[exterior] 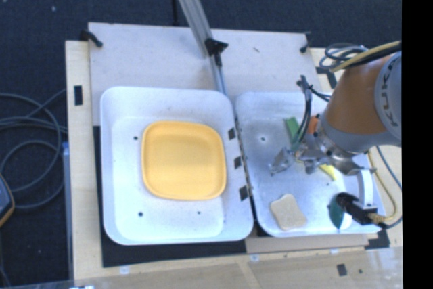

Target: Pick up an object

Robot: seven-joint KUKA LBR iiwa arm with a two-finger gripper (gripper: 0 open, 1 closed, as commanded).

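My gripper [295, 163] hangs low over the middle of the right bin [260, 112]. Its fingers are spread open and nothing shows between them. A tan, bread-shaped piece [288, 212] lies near the bin's front edge, below and slightly left of the gripper. Just behind the gripper a green object [291, 128] stands against the arm. To the gripper's right a small yellow object [328, 172] pokes out from under the wrist. A teal object [335, 214] rests in the front right corner, partly hidden.
The left bin [115, 145] holds a yellow square plate [183, 160]. A metal pole [191, 7] slants from the top down to the gap between the bins. The grey and orange arm [362, 101] covers the right bin's right side.
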